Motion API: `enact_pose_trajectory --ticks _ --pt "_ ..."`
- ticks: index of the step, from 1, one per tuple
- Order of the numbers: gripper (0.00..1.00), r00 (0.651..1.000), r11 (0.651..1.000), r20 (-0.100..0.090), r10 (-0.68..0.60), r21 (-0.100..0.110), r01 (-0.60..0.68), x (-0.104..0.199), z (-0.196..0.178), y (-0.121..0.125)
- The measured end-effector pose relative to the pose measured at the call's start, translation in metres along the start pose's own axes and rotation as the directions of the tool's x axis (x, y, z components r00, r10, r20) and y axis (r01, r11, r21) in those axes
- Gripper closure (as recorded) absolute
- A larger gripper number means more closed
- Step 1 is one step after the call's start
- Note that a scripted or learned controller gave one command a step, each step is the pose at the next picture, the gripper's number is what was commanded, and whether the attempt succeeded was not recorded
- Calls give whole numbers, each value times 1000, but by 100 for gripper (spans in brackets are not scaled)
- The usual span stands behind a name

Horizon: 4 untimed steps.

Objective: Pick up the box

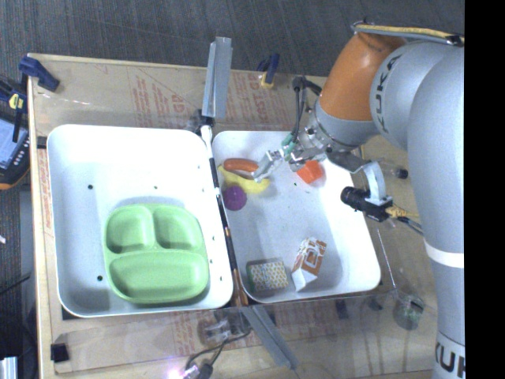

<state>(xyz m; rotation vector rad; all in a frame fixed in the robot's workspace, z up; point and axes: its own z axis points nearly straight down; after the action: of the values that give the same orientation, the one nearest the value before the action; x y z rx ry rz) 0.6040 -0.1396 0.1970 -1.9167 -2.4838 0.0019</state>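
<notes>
A view from above, at a slant, shows a wooden bench (118,85) bearing two shallow white bins side by side. The left white bin (71,156) holds a light green plastic tray with three compartments (156,253), lying flat in the bin's lower half. The right white bin (355,251) holds several small things. Near its lower edge lies a small white and orange carton box (308,262), tilted, and just beside it on the left sits a flat speckled grey and tan pad (267,274), the two touching or nearly so. In the upper left part of this bin a red-brown sausage-shaped toy (240,165) lies above a yellow banana-shaped toy (254,185), and a small purple ball (234,197) rests just below them, close to the bin's left wall. A small orange block (312,172) sits near the top middle of the bin.

A grey robot arm with a broad orange band (359,73) reaches in from the right. Its metal two-finger gripper (278,161) hangs over the upper part of the right bin, between the sausage toy and the orange block, well apart from the carton box. Whether its fingers are spread or pressed together cannot be told from this angle. The box lies in the bin, untouched.
</notes>
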Motion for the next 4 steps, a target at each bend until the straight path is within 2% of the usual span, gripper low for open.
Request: enact_pose_trajectory --ticks 1,2,3,4 --pt "0 983 983 0 -185 0 185 2 52 29" --pt "0 998 998 3 -65 -3 65 -59 -33 -18" --pt "0 987 987 2 -163 -2 163 -7 19 -15" --pt "0 998 998 4 -70 -5 70 -78 -17 21"
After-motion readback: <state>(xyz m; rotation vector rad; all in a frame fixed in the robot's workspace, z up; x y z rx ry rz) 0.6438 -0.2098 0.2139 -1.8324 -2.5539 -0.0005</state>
